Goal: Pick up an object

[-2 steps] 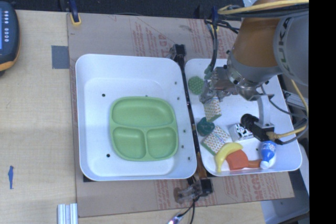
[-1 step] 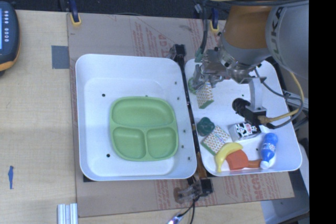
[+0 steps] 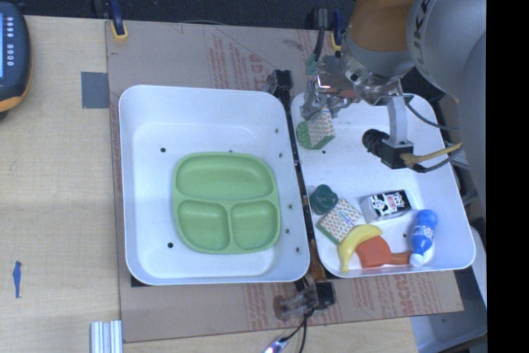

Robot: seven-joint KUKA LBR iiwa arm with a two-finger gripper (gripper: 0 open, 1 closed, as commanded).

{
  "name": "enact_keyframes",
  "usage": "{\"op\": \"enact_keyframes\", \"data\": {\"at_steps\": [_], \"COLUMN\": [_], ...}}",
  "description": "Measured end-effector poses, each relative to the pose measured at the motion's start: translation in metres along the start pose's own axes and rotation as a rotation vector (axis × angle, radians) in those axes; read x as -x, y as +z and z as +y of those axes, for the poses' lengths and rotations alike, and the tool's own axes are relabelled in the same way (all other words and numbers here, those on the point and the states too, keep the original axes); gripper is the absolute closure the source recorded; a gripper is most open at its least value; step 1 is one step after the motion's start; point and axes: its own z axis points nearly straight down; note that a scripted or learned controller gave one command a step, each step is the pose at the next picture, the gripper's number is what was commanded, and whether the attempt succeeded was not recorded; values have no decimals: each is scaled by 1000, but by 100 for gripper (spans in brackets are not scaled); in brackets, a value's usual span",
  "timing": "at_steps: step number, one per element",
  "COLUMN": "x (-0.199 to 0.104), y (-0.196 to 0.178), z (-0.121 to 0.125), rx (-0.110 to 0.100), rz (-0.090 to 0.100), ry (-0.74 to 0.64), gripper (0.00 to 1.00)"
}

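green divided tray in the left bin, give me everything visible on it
The green tray is a pale green, smooth, plastic-looking plate with rounded corners. It has three compartments: one long one across the far side, two smaller ones side by side nearer the camera. It lies flat, right side up, roughly centred on the left bin's floor. Nothing rests in it or touches it.

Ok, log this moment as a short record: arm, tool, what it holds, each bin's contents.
arm: reaches in from the right, over the right bin
tool: above that bin's far left corner
held: small green patterned object between the fingers
left bin: green divided tray
right bin: dark green object, patterned block, banana, black-and-white box, blue bottle
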Motion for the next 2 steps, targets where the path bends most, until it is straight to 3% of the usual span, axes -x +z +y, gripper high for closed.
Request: {"op": "enact_keyframes", "data": {"at_steps": [1,2], "x": [-29,-60], "y": [8,17], "z": [-11,-43], "rx": [-6,-8], "rz": [1,1], "ry": [-2,-3], "gripper": [100,100]}}
